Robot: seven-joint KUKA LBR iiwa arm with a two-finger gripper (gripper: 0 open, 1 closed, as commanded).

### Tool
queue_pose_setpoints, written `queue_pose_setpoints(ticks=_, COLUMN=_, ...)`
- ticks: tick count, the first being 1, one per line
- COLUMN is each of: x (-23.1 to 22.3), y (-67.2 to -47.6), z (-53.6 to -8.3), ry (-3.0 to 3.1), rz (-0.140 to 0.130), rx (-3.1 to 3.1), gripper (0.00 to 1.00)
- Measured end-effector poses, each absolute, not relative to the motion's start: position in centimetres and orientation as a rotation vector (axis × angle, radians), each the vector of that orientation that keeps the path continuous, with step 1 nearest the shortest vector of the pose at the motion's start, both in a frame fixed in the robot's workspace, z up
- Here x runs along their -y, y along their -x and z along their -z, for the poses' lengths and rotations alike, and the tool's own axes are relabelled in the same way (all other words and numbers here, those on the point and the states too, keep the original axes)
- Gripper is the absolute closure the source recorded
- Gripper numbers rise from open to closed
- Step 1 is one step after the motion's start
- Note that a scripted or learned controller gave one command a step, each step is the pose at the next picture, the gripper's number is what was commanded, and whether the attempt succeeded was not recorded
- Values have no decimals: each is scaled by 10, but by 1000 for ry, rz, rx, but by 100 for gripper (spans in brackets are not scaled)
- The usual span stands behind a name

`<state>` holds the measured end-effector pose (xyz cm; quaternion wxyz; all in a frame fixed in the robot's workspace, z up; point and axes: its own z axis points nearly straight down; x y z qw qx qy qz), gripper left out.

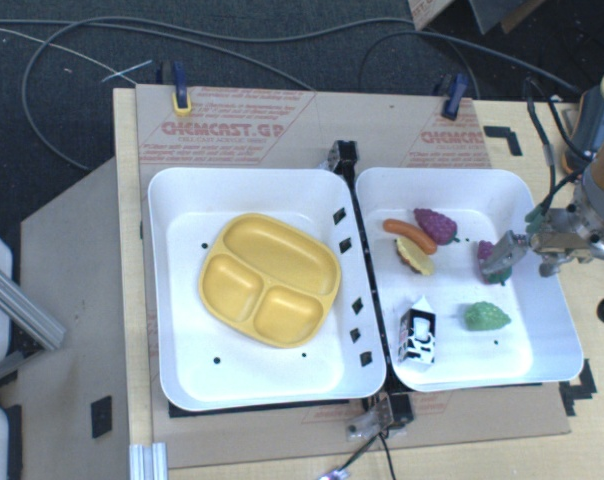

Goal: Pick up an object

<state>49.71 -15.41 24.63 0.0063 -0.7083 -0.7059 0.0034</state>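
The right bin (552, 353) holds several small items. An orange sausage-shaped piece (408, 233) lies beside a purple grape bunch (436, 224), with a yellow-brown piece (415, 258) just below them. A black-and-white carton (418, 334) rests near the front rim, and a green lump (486, 316) lies to its right. My gripper (509, 252) reaches in over the bin's right side, its tip touching a small purple-and-green item (491, 262). The tip hides part of that item, so any hold on it is unclear.
The left bin (172, 268) carries a yellow divided plate (270, 279). A black divider with clips (354, 258) runs between the bins. Cables hang by the arm (592, 158) at the right edge. Two clamps (180, 88) hold the cardboard at the back.
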Motion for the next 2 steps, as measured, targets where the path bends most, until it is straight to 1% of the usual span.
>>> queue_pose_setpoints(ticks=1, x=154, y=-500, z=-252, ry=2220, rz=0, rx=2221, gripper=0)
queue_pose_setpoints(ticks=2, x=155, y=-500, z=-210, ry=2218, rz=-3, rx=2217, gripper=0)
